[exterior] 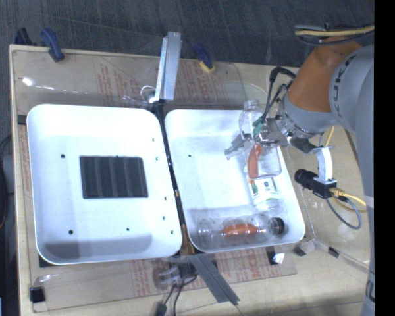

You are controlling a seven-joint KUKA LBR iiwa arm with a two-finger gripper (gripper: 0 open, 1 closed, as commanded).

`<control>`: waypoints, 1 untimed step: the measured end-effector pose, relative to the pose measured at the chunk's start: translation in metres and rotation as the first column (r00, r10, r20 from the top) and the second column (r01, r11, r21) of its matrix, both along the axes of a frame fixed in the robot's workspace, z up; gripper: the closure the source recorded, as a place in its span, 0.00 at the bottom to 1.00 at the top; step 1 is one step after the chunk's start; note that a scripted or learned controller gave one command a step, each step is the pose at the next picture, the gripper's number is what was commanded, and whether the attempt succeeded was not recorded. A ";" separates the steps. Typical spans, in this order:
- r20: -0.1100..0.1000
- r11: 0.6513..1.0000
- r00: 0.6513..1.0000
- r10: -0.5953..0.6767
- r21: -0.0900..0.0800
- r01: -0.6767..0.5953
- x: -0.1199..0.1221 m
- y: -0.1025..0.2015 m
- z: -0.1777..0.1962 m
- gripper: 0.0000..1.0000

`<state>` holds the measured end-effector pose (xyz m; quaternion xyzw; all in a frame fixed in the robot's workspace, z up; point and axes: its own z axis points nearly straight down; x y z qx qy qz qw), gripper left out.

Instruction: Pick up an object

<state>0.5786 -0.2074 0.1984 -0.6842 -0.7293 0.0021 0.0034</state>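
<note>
Hand (253, 137) low over right bin (204, 176), far right part, just above a clear plastic bottle (260, 173) with orange inside; finger spread could not be told. Second clear bottle (240, 228) along near wall. Dark ribbed rectangle (114, 176) in left bin (52, 150).
</note>
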 end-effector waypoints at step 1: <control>-0.003 1.000 1.000 0.004 0.001 -0.004 0.000 0.001 0.009 1.00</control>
